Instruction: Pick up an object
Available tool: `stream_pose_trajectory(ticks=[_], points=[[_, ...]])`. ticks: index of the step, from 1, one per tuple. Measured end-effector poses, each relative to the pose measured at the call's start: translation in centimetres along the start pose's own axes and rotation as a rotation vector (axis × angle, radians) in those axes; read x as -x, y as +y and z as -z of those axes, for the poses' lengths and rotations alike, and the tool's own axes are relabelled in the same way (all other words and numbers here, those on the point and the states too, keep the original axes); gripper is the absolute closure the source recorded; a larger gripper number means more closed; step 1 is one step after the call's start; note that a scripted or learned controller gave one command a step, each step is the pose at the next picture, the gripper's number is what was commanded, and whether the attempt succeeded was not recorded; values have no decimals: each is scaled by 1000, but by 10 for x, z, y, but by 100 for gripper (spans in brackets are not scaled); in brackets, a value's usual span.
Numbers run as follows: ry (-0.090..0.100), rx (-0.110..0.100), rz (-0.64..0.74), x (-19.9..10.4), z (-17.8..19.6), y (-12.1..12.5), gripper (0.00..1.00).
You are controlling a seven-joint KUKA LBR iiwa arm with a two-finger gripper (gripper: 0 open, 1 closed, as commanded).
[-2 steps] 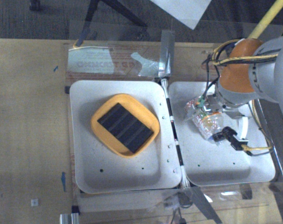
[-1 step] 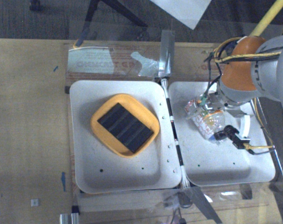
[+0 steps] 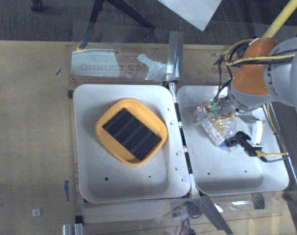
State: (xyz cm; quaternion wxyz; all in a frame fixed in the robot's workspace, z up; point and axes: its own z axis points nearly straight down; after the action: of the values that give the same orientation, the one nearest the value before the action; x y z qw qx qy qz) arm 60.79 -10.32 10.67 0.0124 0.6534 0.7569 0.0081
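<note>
1. Yellow tray with a black ribbed insert lies in the left bin, well apart from the arm; no risk.
2. Crinkled clear packet lies in the right bin, under the gripper; the slick film may slip free.
3. Whether the gripper is open or closed cannot be told.

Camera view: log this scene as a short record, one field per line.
left bin: holds a yellow tray, tilted askew to the bin's walls
tray top: black ridged panel
right bin: holds a clear packet, crinkled, near its far left part
arm: reaches in from the right, above the right bin
hand: at the packet's upper edge
packet held: cannot tell
</note>
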Motion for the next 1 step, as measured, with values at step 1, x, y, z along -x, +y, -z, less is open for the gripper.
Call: stream_pose_trajectory(ticks=[1], points=[[1,-10,54,-1,-10,-2,0]])
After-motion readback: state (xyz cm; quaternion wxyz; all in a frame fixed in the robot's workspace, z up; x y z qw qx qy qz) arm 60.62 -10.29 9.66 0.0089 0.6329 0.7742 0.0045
